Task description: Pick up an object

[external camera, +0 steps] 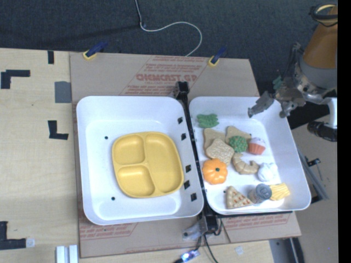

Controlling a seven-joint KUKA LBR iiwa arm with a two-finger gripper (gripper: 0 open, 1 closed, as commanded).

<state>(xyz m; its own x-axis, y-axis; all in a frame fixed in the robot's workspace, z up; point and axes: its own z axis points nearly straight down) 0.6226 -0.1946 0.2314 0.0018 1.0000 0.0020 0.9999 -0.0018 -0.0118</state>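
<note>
Gripper (270, 104) hangs open over right bin's (290, 147) far edge, toy foods (236, 166) nearer.

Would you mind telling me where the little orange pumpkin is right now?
The pumpkin lies in the right-hand bin, close to its left wall, just below the waffle-like cracker and above the pizza slice.

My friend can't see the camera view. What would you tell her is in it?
A robot gripper hovers at the far edge of a white bin full of toy food, including an orange pumpkin. The left bin holds a yellow divided plate.
</note>
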